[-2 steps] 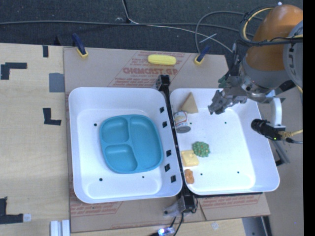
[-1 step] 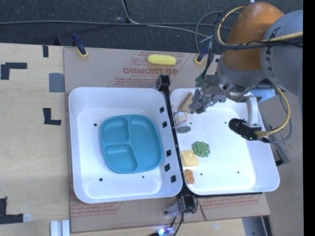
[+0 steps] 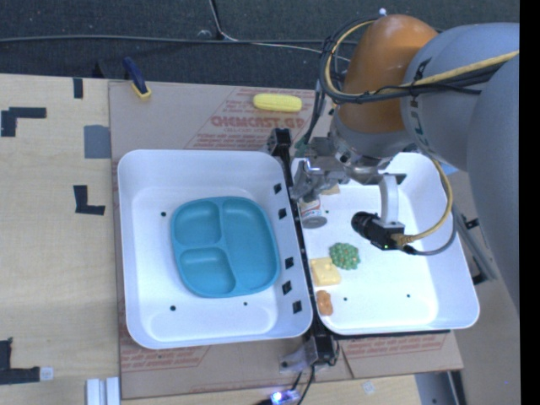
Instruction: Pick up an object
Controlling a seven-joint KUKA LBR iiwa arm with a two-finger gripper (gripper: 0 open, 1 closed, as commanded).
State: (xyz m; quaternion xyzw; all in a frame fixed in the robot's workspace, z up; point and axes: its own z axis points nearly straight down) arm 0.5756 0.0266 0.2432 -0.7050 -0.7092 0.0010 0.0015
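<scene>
two white bins sat side by side on the worktop (image 3: 51, 251), the arm reaching in from the right.
the end effector (image 3: 314, 207) hung low over the right bin (image 3: 439, 306), hard against its left wall; whether it was apart or together could not be made out. a green piece (image 3: 344, 256), yellow piece (image 3: 325, 271) and orange piece (image 3: 324, 303) lay near that wall. a blue tray (image 3: 224, 245) filled the left bin (image 3: 143, 226).

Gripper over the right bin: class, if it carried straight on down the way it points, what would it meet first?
Most likely the right bin's floor near its left wall. The gripper points down there, above the yellow piece and left of the green piece. Depth is unclear from this slant, so the wall itself is possible.
</scene>
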